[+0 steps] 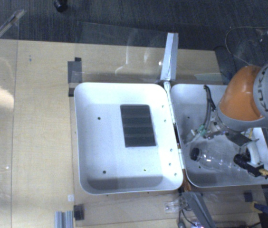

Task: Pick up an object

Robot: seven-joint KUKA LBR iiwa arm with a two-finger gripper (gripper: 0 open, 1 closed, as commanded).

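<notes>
The left bin (91, 141) holds a dark ridged pad (137, 125); in the right bin (191, 96) a clear plastic bottle (210, 156) lies beneath the tool (215, 129), whose grip I cannot tell; the slick bottle may roll away.

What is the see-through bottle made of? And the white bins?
The bottle looks like clear, shiny plastic: the bin floor shows through it, and it has a dark cap. The left bin and right bin look like smooth white plastic with rounded corners, though painted metal is possible.
</notes>
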